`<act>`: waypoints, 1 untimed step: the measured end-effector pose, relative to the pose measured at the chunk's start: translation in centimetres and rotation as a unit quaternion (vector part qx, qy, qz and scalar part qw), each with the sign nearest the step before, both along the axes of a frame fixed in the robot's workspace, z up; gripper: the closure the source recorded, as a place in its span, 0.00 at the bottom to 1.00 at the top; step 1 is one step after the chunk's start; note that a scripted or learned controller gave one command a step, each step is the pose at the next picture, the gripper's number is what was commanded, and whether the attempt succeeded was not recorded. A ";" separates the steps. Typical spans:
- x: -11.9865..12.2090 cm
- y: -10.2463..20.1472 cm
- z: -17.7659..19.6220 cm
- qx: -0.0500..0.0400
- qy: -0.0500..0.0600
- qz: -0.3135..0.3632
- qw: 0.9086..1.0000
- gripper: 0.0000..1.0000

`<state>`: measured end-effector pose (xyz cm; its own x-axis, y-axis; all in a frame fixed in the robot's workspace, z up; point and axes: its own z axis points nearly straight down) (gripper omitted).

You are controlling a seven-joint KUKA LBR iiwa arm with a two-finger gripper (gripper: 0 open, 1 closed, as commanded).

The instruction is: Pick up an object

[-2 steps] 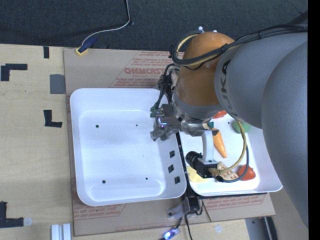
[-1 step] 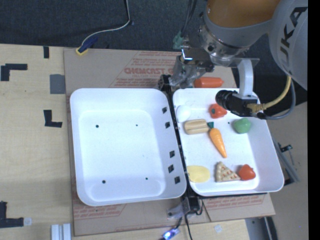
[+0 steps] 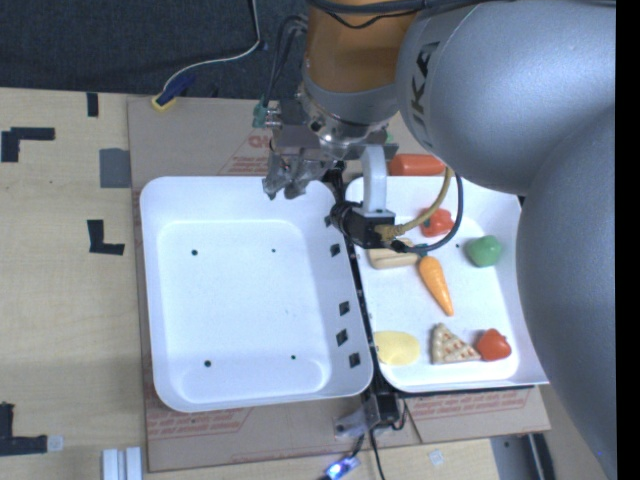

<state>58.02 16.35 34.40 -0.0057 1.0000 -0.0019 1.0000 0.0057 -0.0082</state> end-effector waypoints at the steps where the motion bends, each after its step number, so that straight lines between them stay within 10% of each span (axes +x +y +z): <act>1: -1.9 6.2 -5.7 0.000 0.000 0.001 1.000 1.00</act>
